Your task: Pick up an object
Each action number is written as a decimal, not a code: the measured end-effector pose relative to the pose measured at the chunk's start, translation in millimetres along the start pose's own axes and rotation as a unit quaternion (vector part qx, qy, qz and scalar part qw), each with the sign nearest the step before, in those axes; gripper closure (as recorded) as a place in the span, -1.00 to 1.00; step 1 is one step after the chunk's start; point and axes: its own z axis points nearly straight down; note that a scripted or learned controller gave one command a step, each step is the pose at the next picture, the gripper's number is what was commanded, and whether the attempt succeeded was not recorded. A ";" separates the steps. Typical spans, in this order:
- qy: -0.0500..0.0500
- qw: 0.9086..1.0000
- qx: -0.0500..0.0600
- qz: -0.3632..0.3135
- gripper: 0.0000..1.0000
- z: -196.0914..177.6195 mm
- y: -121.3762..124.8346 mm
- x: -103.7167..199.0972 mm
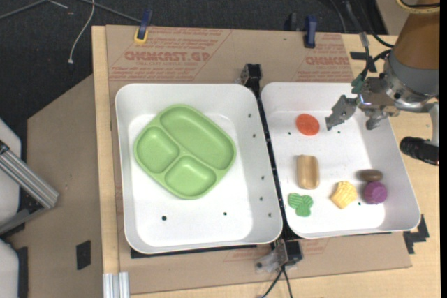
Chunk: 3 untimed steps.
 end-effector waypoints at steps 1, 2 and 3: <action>-0.001 1.000 -0.007 -0.001 -1.00 -7.7 2.2 0.3; -0.001 1.000 -0.007 -0.001 -1.00 43.2 11.0 -6.1; 0.000 1.000 -0.005 -0.001 -1.00 92.2 6.2 2.7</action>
